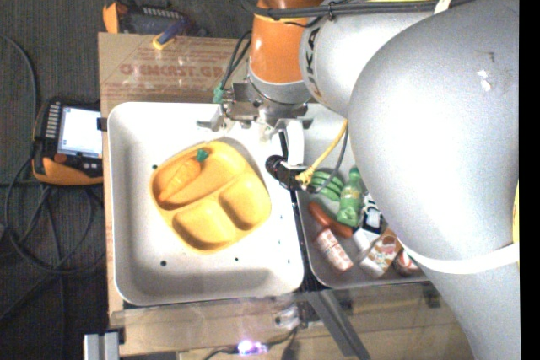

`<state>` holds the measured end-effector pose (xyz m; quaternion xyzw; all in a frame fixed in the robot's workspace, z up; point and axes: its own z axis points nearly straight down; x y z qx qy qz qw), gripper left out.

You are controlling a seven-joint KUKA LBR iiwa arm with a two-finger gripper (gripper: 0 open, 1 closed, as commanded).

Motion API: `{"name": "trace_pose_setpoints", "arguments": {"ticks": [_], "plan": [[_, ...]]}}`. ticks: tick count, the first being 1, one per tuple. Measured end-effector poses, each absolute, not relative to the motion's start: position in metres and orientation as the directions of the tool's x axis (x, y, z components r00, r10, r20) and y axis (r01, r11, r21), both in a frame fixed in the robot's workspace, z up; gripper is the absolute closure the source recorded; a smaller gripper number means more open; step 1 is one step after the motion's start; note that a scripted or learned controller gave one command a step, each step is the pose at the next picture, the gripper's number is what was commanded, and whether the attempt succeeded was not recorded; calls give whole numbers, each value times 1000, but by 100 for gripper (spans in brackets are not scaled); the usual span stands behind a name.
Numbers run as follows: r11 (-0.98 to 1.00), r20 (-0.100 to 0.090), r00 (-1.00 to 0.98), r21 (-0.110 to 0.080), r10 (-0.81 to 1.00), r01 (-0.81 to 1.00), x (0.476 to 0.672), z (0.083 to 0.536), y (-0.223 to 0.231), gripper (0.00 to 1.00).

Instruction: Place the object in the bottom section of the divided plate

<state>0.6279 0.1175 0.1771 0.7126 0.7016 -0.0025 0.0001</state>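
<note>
A yellow divided plate [213, 196] lies in the left white bin [135, 265]. It has one long section at its upper left and two smaller sections along its lower right. An orange toy carrot [181, 173] with a green top rests in the long upper-left section. My gripper [257, 124] hangs over the bin's back edge, just past the plate's upper-right rim and apart from the carrot. The wrist hides its fingers.
The right bin [314, 265] holds several small items, among them a green bottle [349, 195], a red-orange piece [331, 220] and small bottles [334, 249]. The big grey arm covers most of that bin. A tablet [76, 135] lies on the floor at left.
</note>
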Motion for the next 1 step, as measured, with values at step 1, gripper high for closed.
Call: {"name": "trace_pose_setpoints", "arguments": {"ticks": [1], "plan": [[208, -4, -208, -2, 978, 978, 659, 183, 74, 0]]}}
